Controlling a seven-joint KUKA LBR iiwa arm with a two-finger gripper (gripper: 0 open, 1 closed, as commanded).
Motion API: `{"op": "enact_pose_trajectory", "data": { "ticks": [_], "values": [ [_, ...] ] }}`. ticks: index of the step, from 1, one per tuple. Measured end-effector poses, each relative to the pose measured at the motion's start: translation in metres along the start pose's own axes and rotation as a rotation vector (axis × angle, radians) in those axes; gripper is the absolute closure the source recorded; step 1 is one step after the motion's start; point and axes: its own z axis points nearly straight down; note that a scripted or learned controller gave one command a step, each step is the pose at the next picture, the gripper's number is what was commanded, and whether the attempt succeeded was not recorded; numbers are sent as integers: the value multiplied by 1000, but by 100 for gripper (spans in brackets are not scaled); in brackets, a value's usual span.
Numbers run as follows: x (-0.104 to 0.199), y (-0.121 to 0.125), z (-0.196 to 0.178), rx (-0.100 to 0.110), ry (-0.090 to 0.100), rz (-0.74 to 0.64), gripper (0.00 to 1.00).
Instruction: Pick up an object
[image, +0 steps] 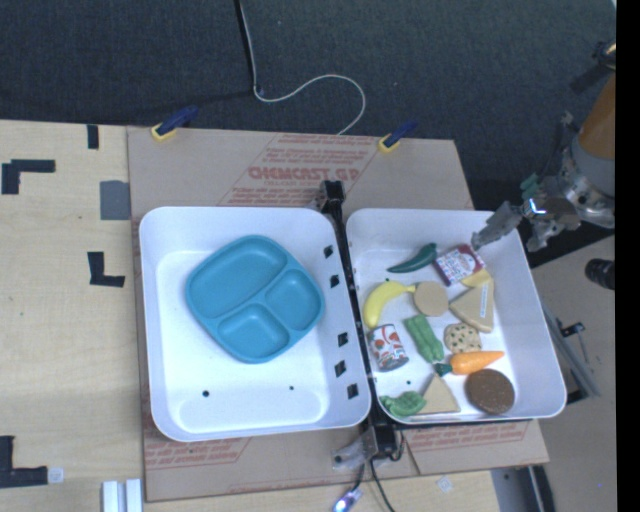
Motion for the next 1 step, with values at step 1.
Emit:
{"op": "enact_pose_trajectory", "data": {
  "ticks": [1],
  "values": [
    [-18,-40,-129,-14,-6,2,0]
  ]
}}
